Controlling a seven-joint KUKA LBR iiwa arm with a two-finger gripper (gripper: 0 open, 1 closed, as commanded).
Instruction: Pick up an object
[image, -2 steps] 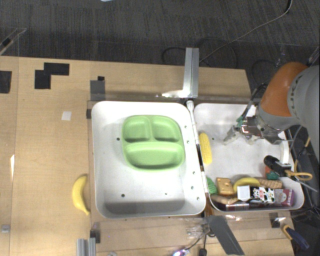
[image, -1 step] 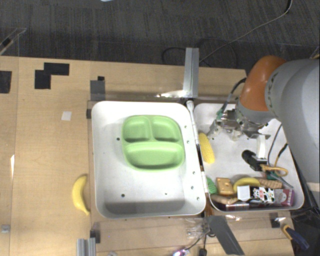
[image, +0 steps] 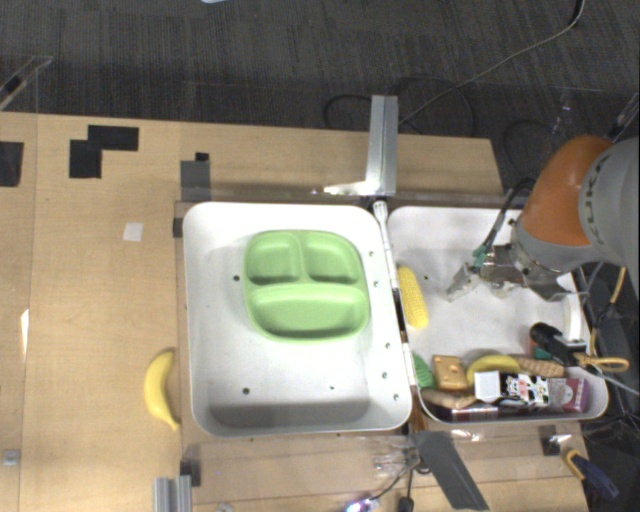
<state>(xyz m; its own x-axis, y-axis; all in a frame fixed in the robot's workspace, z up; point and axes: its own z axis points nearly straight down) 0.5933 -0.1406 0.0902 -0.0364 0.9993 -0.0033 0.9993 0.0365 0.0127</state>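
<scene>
wooden bench bore two bins; gripper (image: 470, 278) hung with nothing in its parted fingers, right of the corn cob (image: 412, 297), seemingly ready to pick.

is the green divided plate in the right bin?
No, the green divided plate lies in the left bin, while the right bin holds the corn cob and a pile of small items.
</scene>
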